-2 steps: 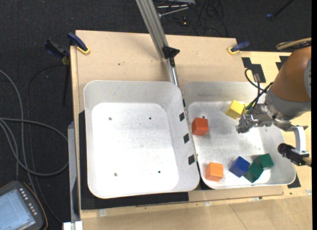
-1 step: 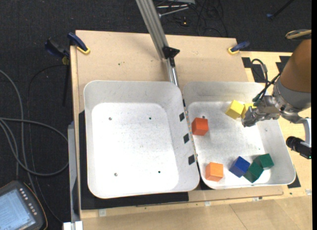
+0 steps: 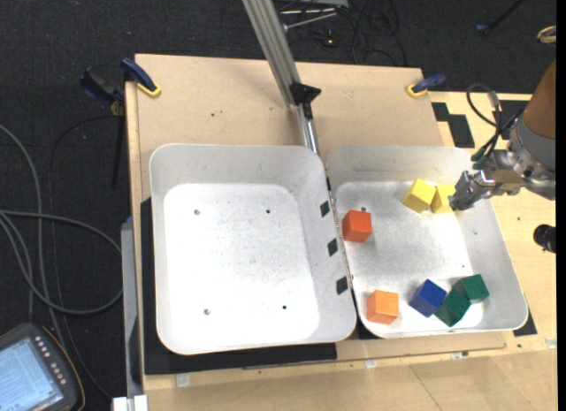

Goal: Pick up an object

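Nearest the camera, along the front wall of the right-hand shallow white plastic bin (image 3: 508,299), sit a light orange block (image 3: 383,306), a blue cube (image 3: 430,297) and two dark green blocks (image 3: 462,298) touching each other, all matte and hard-edged. Further in, a darker orange-red cube (image 3: 357,225) stands alone near the bin's left wall. Beyond it lie two yellow blocks (image 3: 429,196) side by side, and the two-finger metal gripper (image 3: 462,192) sits just beside them on their right; whether its fingers are spread or closed I cannot tell at this size. The left white bin (image 3: 168,224), speckled with dark flecks, lies across the divider. The yellow pair looks like the target; the fingers should straddle one block's flat faces squarely, clear of its neighbour, before closing.
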Controlling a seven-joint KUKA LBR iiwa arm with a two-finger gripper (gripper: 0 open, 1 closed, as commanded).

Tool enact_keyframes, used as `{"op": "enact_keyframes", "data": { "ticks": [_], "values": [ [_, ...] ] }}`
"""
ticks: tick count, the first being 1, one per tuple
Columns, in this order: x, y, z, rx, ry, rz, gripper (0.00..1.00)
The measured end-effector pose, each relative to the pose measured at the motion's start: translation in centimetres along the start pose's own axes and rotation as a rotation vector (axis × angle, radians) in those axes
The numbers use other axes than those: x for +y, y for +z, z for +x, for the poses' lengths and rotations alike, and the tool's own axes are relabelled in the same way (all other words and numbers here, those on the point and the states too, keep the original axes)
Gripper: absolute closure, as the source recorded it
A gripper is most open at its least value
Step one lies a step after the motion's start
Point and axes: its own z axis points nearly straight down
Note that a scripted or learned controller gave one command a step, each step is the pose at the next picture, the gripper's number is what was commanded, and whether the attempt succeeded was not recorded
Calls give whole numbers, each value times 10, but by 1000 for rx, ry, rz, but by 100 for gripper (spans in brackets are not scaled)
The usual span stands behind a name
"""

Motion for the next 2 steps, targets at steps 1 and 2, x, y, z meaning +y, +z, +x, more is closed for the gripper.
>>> {"op": "enact_keyframes", "data": {
  "ticks": [1, 2],
  "values": [
    [6, 5, 44, 4, -6, 6, 100],
    [15, -5, 96, 5, -7, 3, 100]
  ]
}}
